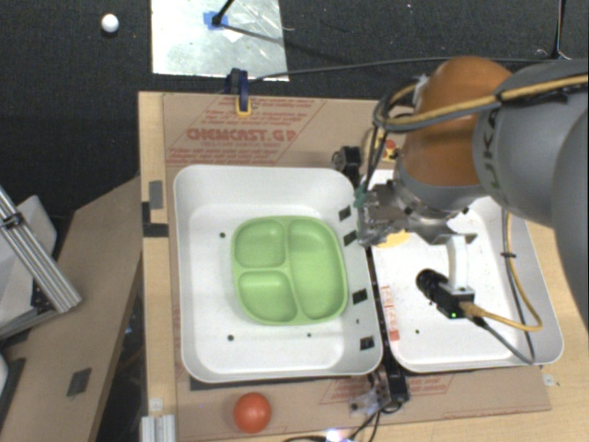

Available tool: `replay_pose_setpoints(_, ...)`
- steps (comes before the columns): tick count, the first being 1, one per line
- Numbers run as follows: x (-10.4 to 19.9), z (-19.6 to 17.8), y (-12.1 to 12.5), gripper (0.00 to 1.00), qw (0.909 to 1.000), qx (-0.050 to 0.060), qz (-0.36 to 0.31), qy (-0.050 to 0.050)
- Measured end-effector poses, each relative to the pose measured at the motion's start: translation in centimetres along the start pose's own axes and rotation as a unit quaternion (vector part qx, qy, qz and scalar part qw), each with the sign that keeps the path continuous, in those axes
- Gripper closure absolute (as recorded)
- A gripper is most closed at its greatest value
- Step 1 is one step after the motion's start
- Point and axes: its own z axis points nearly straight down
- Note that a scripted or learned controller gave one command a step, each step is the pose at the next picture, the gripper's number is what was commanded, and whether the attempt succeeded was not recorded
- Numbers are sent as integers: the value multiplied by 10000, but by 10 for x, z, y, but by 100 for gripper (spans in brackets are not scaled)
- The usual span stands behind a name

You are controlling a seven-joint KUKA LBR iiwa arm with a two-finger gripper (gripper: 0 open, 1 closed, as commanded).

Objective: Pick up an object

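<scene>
- Gripper (379, 221) of mine hangs low at the far-left corner of the right bin (515, 339), just beside the wall shared with the left bin (198, 339); whether it is apart or together I cannot tell.
- Just beside it in the right bin lies a small yellow object (396, 239), partly hidden.
- Left bin bears a green divided tray (288, 268).
- Near the bench's front edge sits an orange ball (251, 412).
</scene>
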Motion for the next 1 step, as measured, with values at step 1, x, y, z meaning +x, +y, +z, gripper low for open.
replay_pose_setpoints(1, 52, 10, 8, 100, 10000, 1, 7, -8)
